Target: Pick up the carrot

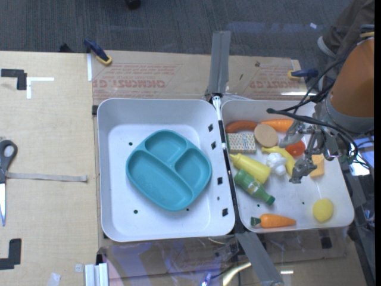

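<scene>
gripper (305,167) hangs at right of frame, fingers apart, holding nothing. carrot (274,221) lies lower right, in the right bin (339,219).

The two bins, left (107,177) and right (339,210), look like smooth white plastic with a soft shine. The plate (169,169) in the left bin is smooth blue plastic, a bit matt. The carrot (275,221) near the front of the right bin looks like shiny orange plastic. The lemon (322,210) looks like smooth yellow plastic. The bottle (251,167) looks like glossy yellow plastic. The counter (47,136) on the left is pale, matt wood. Far behind the bins lies brown cardboard (149,76) with red print. The claw (303,162) looks like dull grey metal. The floor (178,11) is rough grey carpet.
</scene>
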Controlling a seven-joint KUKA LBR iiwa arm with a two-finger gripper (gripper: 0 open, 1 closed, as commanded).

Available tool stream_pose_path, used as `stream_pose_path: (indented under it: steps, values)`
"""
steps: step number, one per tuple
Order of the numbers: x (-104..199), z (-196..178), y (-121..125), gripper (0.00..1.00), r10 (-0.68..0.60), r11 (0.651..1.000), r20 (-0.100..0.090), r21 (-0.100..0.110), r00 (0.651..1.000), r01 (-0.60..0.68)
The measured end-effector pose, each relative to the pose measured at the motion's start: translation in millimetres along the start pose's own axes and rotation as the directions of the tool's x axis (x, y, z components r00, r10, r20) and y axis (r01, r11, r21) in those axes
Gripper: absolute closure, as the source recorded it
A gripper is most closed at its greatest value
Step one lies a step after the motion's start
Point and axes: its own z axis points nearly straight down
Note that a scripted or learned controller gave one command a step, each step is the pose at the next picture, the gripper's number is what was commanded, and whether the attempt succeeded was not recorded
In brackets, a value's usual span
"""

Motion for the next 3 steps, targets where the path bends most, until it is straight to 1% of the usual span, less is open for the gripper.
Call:
stream_pose_path:
  steps: [1,2,3]
  values:
    - [-60,121,-19,0.00,-0.218,0.976,0.002,0.000,0.976,0.218]
    - [-94,120,-52,0.00,-0.010,1.000,0.005,0.001,1.000,0.010]
    - [-96,108,-51,1.00,-0.013,1.000,0.012,0.003,1.000,0.013]
